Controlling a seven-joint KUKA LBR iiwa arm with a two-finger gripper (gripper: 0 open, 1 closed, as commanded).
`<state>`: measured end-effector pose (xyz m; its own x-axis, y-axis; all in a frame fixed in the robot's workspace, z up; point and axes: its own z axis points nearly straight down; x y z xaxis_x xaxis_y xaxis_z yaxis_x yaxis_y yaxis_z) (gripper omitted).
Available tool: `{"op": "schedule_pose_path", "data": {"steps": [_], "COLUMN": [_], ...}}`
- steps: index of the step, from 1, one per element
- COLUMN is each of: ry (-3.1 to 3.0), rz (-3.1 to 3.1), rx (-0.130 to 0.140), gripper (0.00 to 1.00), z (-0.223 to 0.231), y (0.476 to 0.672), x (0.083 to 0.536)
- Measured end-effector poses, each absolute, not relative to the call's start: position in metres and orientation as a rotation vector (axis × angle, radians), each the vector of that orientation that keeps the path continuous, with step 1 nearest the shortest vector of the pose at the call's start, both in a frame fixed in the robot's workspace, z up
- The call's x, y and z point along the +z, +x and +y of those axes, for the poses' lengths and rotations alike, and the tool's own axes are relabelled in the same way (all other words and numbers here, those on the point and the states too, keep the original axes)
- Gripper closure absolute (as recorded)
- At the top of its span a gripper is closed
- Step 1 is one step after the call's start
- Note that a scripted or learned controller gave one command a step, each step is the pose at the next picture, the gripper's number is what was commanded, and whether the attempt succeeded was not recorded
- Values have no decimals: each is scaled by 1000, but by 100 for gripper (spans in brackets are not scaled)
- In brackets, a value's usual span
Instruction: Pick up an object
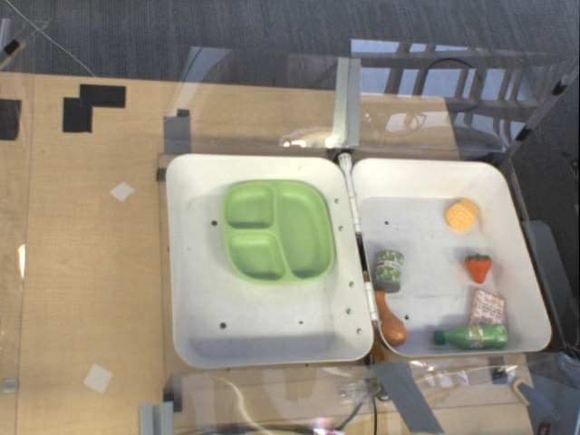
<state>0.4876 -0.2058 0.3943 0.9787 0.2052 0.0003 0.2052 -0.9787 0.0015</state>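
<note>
The task leaves the choice of object open, and the pickable things all lie in the right bin (417,198). The left bin (195,315) holds a green divided plate (276,231), which is broad and flat and looks a poor thing to pinch.

The best candidates are probably the ones standing free. The yellow-orange round piece (461,215) sits alone toward the far right of the bin, well apart from everything. The strawberry (478,267) also has clear floor on all sides. A straight descent over either one, with the jaws spanning its narrow width, seems the cleanest approach.

The small green can (388,269) stands near the wall between the two bins, so one jaw could catch that wall. The orange-brown piece (390,323) lies right against the same wall at the near left corner and looks harder still. The green bottle (471,337) lies on its side just beside the pink-and-white packet (487,308), perhaps touching it. A grasp there risks nudging both, and a round bottle may roll out of a loose pinch.

Whether the jaws are open or closed I cannot tell from this view.

Glare from a clear sheet washes over the near edge of the surface (82,270) and the far rims of the bins. The orange-brown piece is partly hidden by the dividing wall, so I cannot say what it is. The print on the can and packet is too small to read.
</note>
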Motion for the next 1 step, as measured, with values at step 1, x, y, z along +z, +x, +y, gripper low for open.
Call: {"op": "schedule_pose_path", "data": {"steps": [1], "ry": [3124], "rz": [325], "rx": [2], "gripper": [100], "z": [-205], "y": [488], "x": [380]}}
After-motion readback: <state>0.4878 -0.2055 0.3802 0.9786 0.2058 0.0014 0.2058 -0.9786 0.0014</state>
